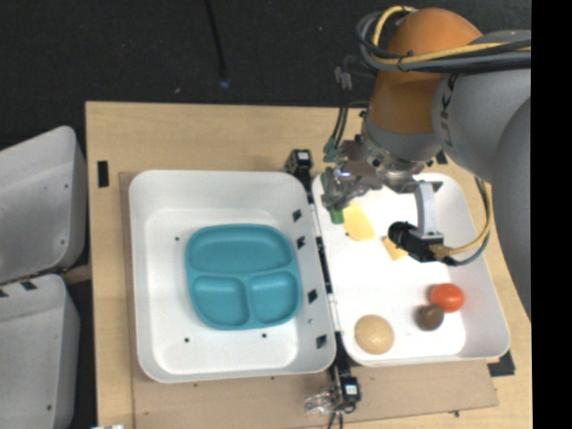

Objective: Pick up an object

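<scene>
The right bin (478, 333) holds several small objects. A pale yellow piece (358, 222) lies near its upper left, with a small green object (336, 214) just left of it against the bin wall. My gripper (342, 191) hangs low directly over the green object, at the bin's upper left corner. A small orange-yellow piece (394, 250) is partly hidden by a black part of the arm (409, 239). A red object (447, 297) and a dark brown one (431, 317) sit at the right. A tan ball (374, 334) rests near the front.
The left bin (147, 239) holds a teal divided plate (241, 273). The ridge between the bins (319, 257) runs just left of the gripper. The arm's orange band (416, 61) and grey body cover the right bin's back right.
</scene>
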Robot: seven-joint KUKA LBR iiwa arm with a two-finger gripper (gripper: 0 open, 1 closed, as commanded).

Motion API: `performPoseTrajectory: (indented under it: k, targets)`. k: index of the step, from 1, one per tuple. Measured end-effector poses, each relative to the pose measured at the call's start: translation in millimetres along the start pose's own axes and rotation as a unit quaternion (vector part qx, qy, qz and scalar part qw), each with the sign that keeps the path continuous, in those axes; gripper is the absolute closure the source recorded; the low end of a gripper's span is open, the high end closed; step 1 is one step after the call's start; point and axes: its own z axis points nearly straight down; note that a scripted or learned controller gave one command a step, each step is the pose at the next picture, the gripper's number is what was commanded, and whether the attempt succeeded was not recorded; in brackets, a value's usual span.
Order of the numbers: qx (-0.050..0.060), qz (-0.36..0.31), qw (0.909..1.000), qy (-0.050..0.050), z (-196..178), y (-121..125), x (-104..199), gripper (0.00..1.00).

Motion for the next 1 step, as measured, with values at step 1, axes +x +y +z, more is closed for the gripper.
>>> performPoseTrajectory:
  k: [1]
  targets:
    - [0.0, 0.0, 1.0, 0.0, 15.7, 19.7, 44.0, 1.0]
